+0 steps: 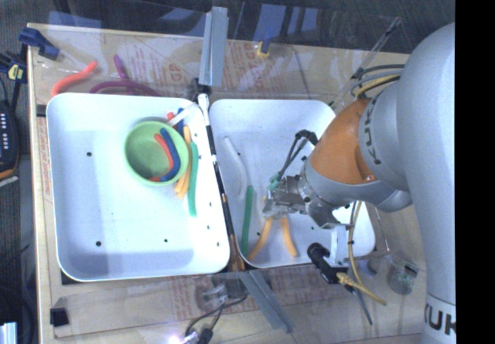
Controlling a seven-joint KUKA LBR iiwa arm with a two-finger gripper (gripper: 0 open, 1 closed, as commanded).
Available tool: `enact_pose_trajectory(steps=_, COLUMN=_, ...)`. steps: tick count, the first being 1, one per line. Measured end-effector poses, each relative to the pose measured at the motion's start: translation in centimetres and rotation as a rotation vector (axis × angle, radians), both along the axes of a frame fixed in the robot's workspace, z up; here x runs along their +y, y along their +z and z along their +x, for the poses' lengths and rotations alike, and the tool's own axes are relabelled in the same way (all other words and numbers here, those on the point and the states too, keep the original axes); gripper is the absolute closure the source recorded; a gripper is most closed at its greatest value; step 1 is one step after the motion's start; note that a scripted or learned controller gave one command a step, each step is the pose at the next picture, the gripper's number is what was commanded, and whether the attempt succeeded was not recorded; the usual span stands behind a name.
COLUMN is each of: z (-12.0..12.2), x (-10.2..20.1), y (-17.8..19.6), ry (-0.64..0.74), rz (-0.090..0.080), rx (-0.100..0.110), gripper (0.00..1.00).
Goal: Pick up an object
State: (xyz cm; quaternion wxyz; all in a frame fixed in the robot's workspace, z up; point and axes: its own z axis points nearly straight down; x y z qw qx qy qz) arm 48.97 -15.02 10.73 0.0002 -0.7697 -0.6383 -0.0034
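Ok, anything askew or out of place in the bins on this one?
Mostly the left bin: its green bowl lies tipped against the dividing wall, with sticks crammed inside and beside it. An orange stick lies outside the bins on the bench.

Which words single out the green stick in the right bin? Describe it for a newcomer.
Start at the right-hand shallow white bin, the one the grey arm reaches into. Near its left wall lies a thin straight green plastic stick, running lengthwise toward the front rim. Its neighbours beside the gripper are two orange sticks.
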Motion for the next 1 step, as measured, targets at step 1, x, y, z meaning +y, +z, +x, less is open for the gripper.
enact_pose_trajectory(steps=1, z=0.00, x=0.00, y=0.00, ry=0.000, rz=0.000, rx=0.000, gripper=0.00)
